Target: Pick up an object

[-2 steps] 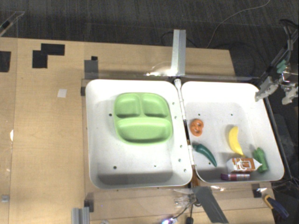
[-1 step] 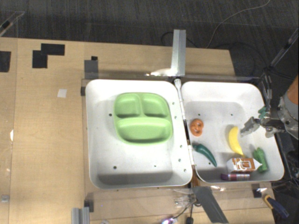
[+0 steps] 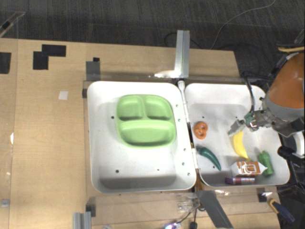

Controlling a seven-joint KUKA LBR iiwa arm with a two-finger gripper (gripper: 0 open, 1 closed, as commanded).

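Green tray (image 3: 144, 119) — yellow banana (image 3: 239, 145).

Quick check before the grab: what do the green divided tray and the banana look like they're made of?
The green divided tray looks like moulded plastic with a matt finish: one even colour, rounded compartment walls, soft highlights. The banana reads as a toy, likely smooth plastic or rubber: uniform bright yellow with no spots, though at this size real fruit can't be ruled out.

A green divided plate (image 3: 145, 119) is seen in the middle of the left bin (image 3: 100, 142). Black patches (image 3: 48, 55) are set on the wooden bench (image 3: 43, 142) at ten o'clock. A metal post (image 3: 182, 54) stands at twelve o'clock.
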